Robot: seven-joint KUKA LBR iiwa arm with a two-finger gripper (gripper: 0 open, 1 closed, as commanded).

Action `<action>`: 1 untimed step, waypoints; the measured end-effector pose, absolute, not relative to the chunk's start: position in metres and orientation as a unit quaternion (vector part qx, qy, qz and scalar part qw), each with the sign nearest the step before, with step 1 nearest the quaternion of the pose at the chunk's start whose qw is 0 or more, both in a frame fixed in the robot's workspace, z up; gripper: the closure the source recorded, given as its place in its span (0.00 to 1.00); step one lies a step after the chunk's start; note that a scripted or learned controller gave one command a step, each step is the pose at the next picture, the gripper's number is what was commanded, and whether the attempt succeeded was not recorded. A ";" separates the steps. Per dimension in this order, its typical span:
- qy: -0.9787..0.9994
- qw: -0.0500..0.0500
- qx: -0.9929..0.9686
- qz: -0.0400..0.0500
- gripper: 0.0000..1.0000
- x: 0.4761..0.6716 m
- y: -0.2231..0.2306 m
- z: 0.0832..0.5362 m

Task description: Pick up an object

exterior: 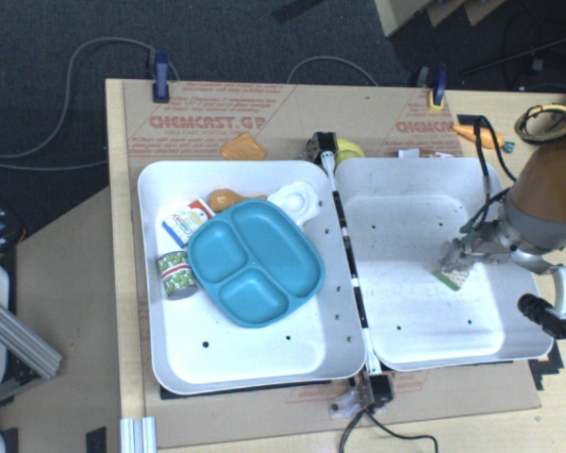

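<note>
White and shallow, the left bin [184,352] sits nearest the lower edge, a smooth plastic tray with rounded corners and a few small dark holes in its floor, lying well away from the gripper [460,256] on the far side of the central seam. On it rests a blue plate [255,262], glossy, rounded and split into three compartments, tilted across the tray. Tucked against the plate's side away from the gripper are a small can [176,275] with a green and red patterned label and a little white carton [187,222] with blue print; an orange rounded piece [224,198] and a white cup-like shape [295,199] lie along the plate's upper edge. The right bin [396,328] is the same white plastic, and the gripper hangs low over its right half, below the grey arm [538,217] with its orange band. Just under the fingertips, touching or nearly touching them, lies a small flat packet [450,276], pale green and whitish, tilted on the bin floor. Whether the fingers are apart or closed cannot be told from this slant, and the packet cannot be seen between them. Both bins sit on a brown printed cardboard sheet [208,116].
</note>
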State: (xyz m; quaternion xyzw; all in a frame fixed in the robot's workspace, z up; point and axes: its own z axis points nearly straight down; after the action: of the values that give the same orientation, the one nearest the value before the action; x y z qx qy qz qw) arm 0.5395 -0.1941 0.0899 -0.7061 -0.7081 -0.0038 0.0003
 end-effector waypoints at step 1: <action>-0.707 -0.009 -0.707 -0.007 1.00 0.496 -0.224 0.093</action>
State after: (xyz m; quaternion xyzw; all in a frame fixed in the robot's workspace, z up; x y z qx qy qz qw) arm 0.4955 -0.2243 0.0926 -0.7069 -0.7072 -0.0067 -0.0095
